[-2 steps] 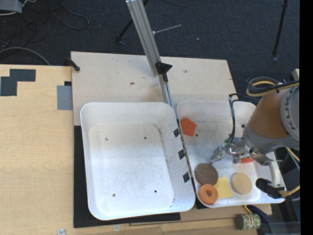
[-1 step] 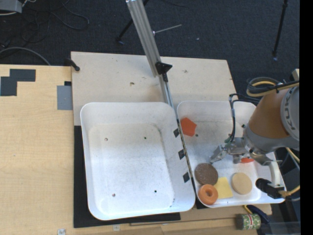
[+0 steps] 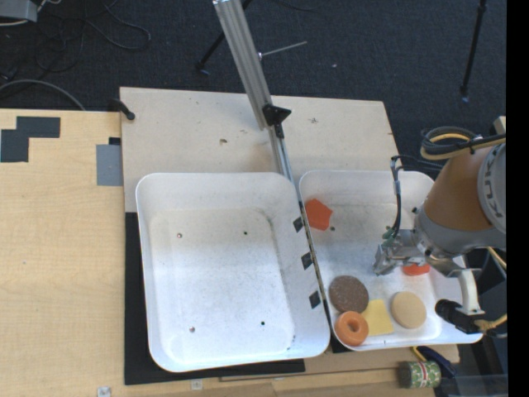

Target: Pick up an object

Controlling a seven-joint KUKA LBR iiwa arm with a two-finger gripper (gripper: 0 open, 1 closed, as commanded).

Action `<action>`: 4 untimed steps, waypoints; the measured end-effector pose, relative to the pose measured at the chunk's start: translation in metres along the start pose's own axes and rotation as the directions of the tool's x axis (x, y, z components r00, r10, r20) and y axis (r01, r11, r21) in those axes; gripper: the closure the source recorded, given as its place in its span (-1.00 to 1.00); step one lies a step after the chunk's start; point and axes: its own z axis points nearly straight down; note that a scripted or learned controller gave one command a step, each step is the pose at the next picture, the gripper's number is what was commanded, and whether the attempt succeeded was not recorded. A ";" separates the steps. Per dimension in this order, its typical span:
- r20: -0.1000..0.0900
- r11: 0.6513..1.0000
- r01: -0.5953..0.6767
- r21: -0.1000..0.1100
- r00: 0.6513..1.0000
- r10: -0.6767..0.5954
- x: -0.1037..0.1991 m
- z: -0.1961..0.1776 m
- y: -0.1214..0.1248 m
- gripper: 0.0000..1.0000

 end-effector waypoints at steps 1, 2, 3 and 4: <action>0.003 1.000 0.008 -0.006 1.000 -0.008 0.001 -0.060 -0.006 1.00; 0.003 1.000 0.013 -0.007 1.000 -0.013 0.010 -0.109 -0.002 1.00; 0.003 1.000 0.013 -0.006 1.000 -0.013 0.013 -0.152 -0.005 1.00; 0.001 1.000 0.015 -0.002 1.000 -0.015 0.060 -0.138 0.024 1.00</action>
